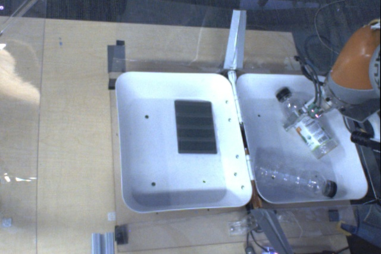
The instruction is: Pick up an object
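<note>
A clear plastic bottle (305, 125) with a black cap and a label lies aslant in the right bin (262, 128). My gripper (314, 109) is low over the middle of this bottle, reaching in from the right under the arm's orange band (356, 59). A second clear bottle (294, 179) with a dark cap lies along the front of the same bin. A dark ribbed rectangular block (195, 127) lies flat in the middle of the left bin (137, 146).
A metal divider post (234, 44) stands behind the seam between the bins. Black cables (309, 65) hang near the arm at the back right. Pale wooden bench (65, 128) spreads to the left of the bins.
</note>
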You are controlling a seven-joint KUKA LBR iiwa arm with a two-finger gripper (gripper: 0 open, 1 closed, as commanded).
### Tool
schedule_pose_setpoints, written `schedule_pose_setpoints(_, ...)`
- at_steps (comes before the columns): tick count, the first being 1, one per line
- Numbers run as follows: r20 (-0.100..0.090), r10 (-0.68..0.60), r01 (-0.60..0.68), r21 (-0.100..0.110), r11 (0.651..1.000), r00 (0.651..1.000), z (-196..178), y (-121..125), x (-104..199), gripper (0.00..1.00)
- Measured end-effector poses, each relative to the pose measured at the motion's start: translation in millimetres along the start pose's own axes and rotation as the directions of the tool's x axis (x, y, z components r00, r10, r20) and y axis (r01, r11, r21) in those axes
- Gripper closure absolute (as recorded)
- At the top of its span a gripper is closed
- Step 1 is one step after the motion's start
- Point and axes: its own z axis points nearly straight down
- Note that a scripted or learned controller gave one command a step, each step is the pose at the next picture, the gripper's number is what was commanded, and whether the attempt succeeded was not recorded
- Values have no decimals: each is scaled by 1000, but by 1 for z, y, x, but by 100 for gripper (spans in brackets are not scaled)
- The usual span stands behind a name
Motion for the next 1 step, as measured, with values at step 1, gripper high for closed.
schedule_pose_setpoints(1,-59,-41,44,55,998,997,4,29,-21,0)
